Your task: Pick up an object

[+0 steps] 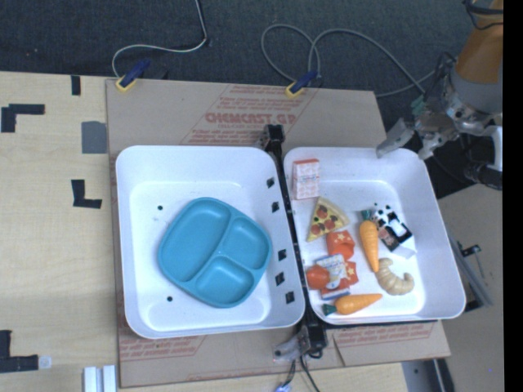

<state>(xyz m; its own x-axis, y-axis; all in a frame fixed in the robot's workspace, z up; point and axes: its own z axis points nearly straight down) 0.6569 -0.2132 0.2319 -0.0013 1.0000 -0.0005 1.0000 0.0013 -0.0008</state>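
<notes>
- While the arm is held off the upper right corner of the right bin (pixel 437 211), the pincer (pixel 406 140) is seen just at that bin's far right rim, above no object.
- Whether the pincer is wide or narrow cannot be told at this angle; nothing is seen held in it.
- The candidate objects are all found in the right bin, below and to the left of the pincer in the camera view.
- The upright carrot (pixel 369 244) is judged the nearest plain target, near the bin's middle, its long axis running roughly toward and away from the camera.
- A second carrot (pixel 358 303) is laid crosswise near the front rim, farther off.
- The blue tray (pixel 214 251) is set in the left bin (pixel 131 219), well apart.
</notes>
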